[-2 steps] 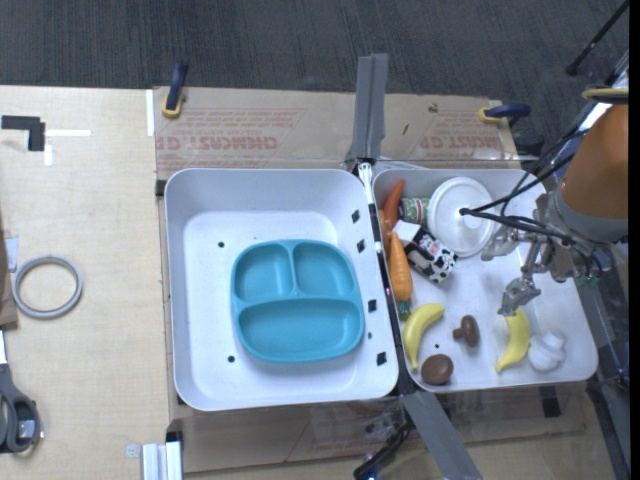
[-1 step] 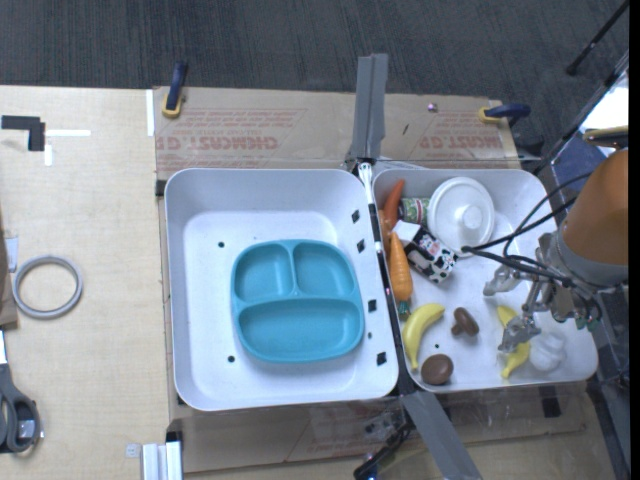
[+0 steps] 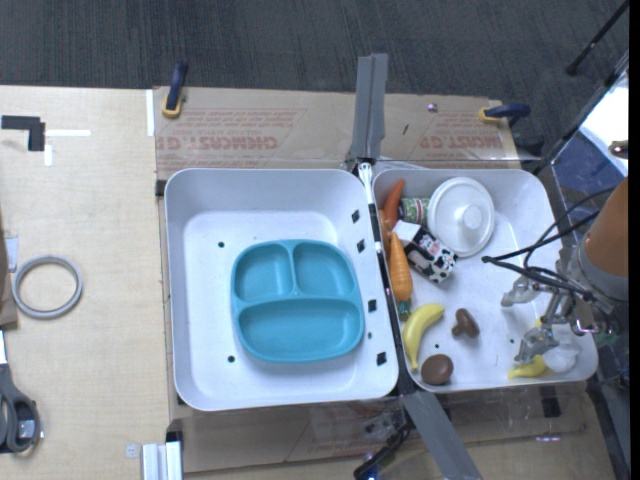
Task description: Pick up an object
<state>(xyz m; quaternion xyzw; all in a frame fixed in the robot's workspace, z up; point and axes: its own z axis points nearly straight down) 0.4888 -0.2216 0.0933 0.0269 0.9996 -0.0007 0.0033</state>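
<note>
Objects for picking all lie loose in the right bin (image 3: 520, 183) at the bench's right edge, so we judge nothing lifted: our end effector (image 3: 533, 320) hangs spread and unladen in its front-right corner, above a small yellow piece (image 3: 527, 369).

The right white bin (image 3: 520, 183) is crowded along its left wall: two orange carrots (image 3: 399, 265) lie end to end there, with a yellow banana (image 3: 420, 331) and a round brown ball (image 3: 436, 369) toward the near left corner. A white upturned bowl (image 3: 462, 214) fills the far middle, a black-and-white cow toy (image 3: 431, 255) just beside it. A small brown lump (image 3: 464, 323) sits mid-floor. Bare floor lies between that lump and the metal two-finger gripper (image 3: 535, 318) near the right wall.

The left white bin (image 3: 190, 268) holds a teal divided plate (image 3: 297, 301) at its centre, leaving a free margin along all four walls.
</note>
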